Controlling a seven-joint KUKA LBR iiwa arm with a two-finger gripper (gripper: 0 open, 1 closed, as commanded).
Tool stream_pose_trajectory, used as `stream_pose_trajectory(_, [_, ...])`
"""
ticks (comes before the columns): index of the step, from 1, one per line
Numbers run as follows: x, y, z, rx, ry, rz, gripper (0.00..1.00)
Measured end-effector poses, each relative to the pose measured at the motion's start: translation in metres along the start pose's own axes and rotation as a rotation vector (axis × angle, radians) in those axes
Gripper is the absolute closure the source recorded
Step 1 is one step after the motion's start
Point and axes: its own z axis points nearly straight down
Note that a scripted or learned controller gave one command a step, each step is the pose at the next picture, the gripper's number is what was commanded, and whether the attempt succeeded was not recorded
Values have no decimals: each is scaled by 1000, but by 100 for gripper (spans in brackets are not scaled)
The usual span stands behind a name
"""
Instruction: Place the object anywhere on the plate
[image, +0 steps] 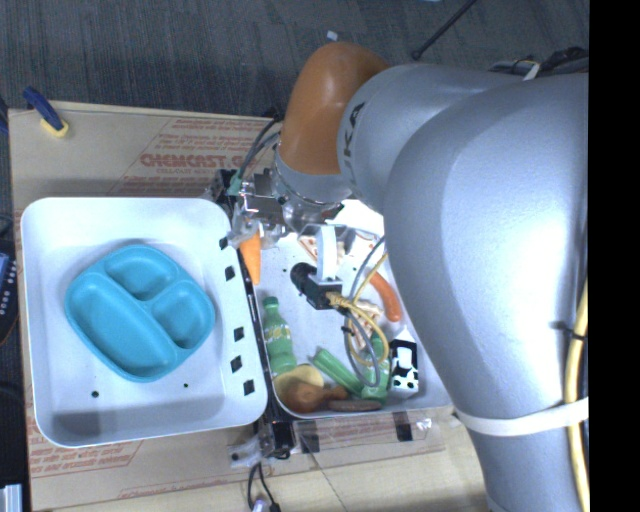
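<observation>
The gripper (250, 222) hangs over the right bin (432, 398) above a carrot (251, 258); its opening cannot be told

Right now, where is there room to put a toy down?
On the blue plate, whose three sections are bare, and on the left bin floor around it. The right bin is crowded: green bottle, carrot, other toys.
</observation>
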Motion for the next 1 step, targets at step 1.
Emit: stream_pose_trajectory(1, [0, 0, 0, 0, 0, 0, 0])
